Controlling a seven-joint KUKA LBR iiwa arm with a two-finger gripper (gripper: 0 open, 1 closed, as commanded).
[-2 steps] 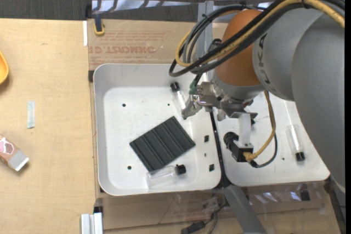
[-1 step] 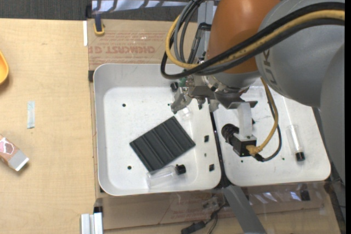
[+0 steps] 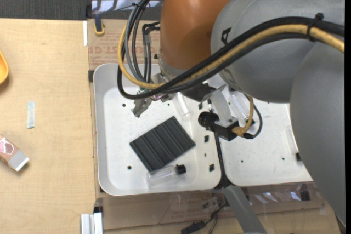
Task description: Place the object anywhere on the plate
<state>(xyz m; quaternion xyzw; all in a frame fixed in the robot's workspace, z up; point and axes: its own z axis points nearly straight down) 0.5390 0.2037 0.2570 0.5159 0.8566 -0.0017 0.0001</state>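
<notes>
Orange obj (image 3: pixel 3 69), grey strip (image 3: pixel 30 115) on bench (image 3: pixel 49 172)

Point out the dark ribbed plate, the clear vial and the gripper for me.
dark ribbed plate (image 3: pixel 162 143), camera view, centre of its top face.
clear vial (image 3: pixel 164 173), camera view, mid-body.
gripper (image 3: pixel 137 109), camera view, its tip.

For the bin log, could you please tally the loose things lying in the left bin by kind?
Dark ribbed plate: 1
Clear vial with a black cap: 1
Total: 2
</notes>
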